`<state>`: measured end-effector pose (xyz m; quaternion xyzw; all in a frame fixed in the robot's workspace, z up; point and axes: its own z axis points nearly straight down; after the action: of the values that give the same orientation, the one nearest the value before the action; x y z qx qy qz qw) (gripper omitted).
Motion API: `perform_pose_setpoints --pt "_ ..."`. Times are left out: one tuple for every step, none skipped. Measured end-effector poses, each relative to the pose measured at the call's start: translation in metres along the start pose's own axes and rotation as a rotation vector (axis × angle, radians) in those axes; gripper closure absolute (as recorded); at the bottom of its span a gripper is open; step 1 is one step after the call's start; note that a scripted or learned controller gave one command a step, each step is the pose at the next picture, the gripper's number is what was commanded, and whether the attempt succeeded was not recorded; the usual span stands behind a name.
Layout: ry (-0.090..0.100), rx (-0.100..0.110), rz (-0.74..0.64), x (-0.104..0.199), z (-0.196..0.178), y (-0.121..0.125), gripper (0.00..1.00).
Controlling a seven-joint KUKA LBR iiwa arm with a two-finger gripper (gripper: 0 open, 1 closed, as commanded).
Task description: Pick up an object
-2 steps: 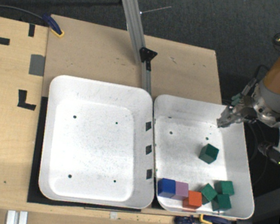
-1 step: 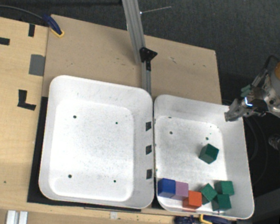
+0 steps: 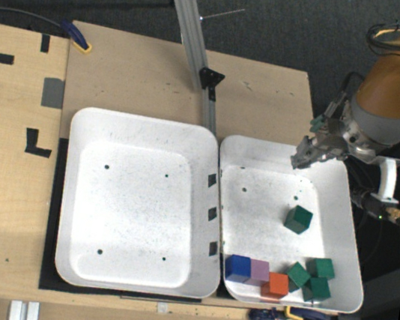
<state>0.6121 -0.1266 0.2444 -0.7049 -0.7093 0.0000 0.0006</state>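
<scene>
The right bin holds several small blocks. A dark green block lies alone near its middle right. Along the front edge sit a blue block, a lilac block, an orange block and three green blocks in the front right corner. My gripper hangs over the bin's far right corner, well behind the lone green block, with nothing visibly between its fingers. Whether the fingers are apart is too small to tell.
The left bin stands beside the right one, with a black-clipped divider between them. A slanted metal pole rises behind the bins. A blue-handled tool lies at the back left of the wooden bench.
</scene>
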Motion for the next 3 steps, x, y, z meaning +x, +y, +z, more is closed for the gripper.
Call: perform_pose_setpoints --pt "0.001 0.000 0.000 0.048 -0.005 -0.002 1.00" --pt "0.001 0.000 0.000 0.098 -0.010 -0.007 1.00" --pt "0.000 0.001 0.001 0.141 -0.003 -0.009 1.00"
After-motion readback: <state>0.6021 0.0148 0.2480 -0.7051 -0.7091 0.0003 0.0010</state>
